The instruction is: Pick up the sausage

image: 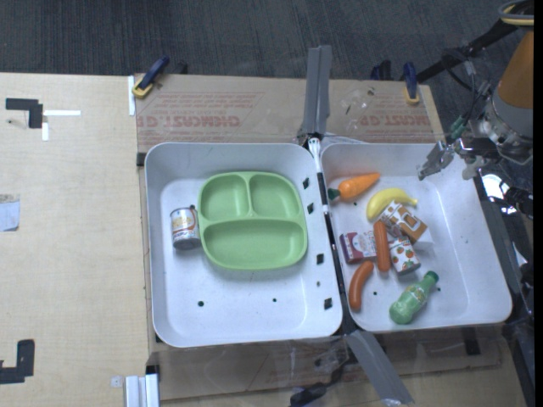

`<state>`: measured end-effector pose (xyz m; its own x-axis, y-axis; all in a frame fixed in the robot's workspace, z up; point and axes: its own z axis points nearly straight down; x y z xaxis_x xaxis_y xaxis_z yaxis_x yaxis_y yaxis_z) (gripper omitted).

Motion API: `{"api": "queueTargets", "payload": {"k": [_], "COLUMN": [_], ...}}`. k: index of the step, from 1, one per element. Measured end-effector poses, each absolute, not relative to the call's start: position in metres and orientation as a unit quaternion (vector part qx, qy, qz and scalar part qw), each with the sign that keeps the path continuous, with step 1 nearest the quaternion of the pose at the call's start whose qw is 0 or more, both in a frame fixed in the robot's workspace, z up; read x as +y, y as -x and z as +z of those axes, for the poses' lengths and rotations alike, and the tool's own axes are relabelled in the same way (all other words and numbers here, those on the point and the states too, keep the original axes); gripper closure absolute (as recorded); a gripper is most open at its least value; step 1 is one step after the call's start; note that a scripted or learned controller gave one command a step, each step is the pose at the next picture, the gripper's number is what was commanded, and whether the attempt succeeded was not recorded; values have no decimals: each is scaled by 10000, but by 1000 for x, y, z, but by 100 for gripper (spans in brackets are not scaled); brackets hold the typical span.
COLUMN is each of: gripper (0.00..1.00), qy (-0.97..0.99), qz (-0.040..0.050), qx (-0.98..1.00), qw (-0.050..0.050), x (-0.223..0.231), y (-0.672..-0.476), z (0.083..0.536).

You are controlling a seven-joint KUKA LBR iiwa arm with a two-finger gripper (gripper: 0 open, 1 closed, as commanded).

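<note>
Two red-orange sausages lie in the right bin (484, 227). One sausage (383, 246) lies lengthwise among small cartons, and the other sausage (360, 284) lies slightly tilted near the bin's front left corner. My gripper (448, 168) hangs over the back right part of that bin, well to the upper right of both sausages. Its fingers are spread apart with nothing between them.
The right bin also holds a carrot (356, 185), a banana (390, 200), small cartons (405, 224) and a green bottle (413, 298). In the left bin (161, 295) sit a green divided plate (253, 220) and a small can (183, 227). A ridge (321, 227) separates the bins.
</note>
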<state>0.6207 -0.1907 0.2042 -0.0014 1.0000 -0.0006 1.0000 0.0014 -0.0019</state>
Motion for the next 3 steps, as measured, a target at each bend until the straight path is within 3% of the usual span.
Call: {"api": "queueTargets", "payload": {"k": [1,2,3], "gripper": [0,0,0], "qy": [6650,6592,6192], "qz": [10,-39,-31], "qx": [-7468,-7519,-7851], "qw": [12,-86,-104], "x": [-127,-110,-105], "y": [-594,-554,-550], "z": [108,99,99]}}
